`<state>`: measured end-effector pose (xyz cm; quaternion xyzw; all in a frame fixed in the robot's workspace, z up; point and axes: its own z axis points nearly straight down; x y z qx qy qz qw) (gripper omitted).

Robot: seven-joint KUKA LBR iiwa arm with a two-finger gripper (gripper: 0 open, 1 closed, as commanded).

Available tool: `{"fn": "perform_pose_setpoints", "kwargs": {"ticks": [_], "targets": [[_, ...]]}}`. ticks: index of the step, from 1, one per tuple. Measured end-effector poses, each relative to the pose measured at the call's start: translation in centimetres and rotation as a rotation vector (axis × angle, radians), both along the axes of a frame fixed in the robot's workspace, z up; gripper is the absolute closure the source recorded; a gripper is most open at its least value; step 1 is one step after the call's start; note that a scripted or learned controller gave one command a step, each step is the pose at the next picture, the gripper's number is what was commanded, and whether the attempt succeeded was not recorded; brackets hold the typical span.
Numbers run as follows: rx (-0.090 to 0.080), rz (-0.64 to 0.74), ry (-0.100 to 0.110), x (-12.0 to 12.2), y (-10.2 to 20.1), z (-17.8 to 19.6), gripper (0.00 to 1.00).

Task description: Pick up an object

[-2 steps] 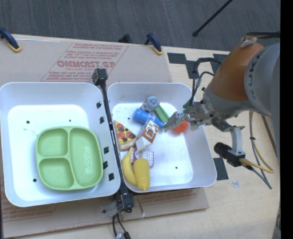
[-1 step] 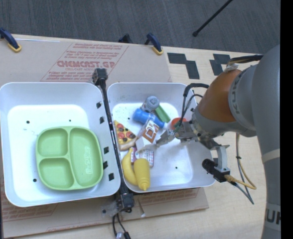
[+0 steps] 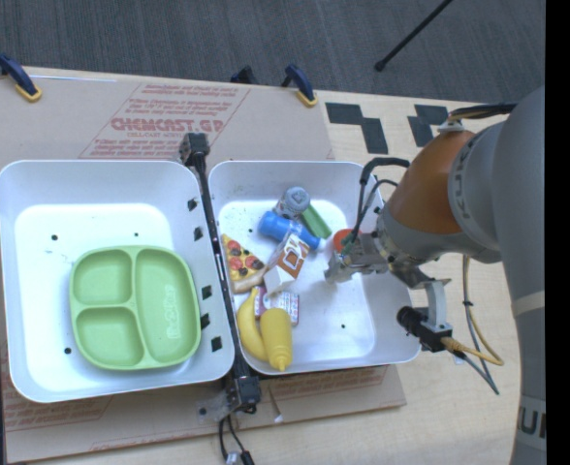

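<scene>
My gripper (image 3: 341,264) hangs low inside the right bin (image 3: 358,332), near its middle right. A small red object (image 3: 341,239) lies just above it, partly hidden by the wrist. To the left lie a blue cup (image 3: 276,226), a grey round piece (image 3: 295,201), a green piece (image 3: 315,221), a small orange-and-white carton (image 3: 291,256), a pizza slice (image 3: 240,258), a banana (image 3: 248,324) and a yellow bottle (image 3: 277,333). I see nothing clearly held by the gripper.
The left bin (image 3: 33,211) holds a light green divided plate (image 3: 135,306). A black clamp (image 3: 195,146) sits where the bins meet at the back. The grey arm with its orange band (image 3: 438,187) and cables overhang the right bin's right wall.
</scene>
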<state>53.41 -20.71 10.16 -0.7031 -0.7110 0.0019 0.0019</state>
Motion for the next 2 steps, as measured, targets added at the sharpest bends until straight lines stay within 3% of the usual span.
{"fn": "perform_pose_setpoints", "kwargs": {"ticks": [1,2], "targets": [[0.000,-0.006,-0.006,-5.7,3.2,12.4,1.00],[-0.001,-0.005,-0.007,2.4,-0.4,16.9,1.00]]}}
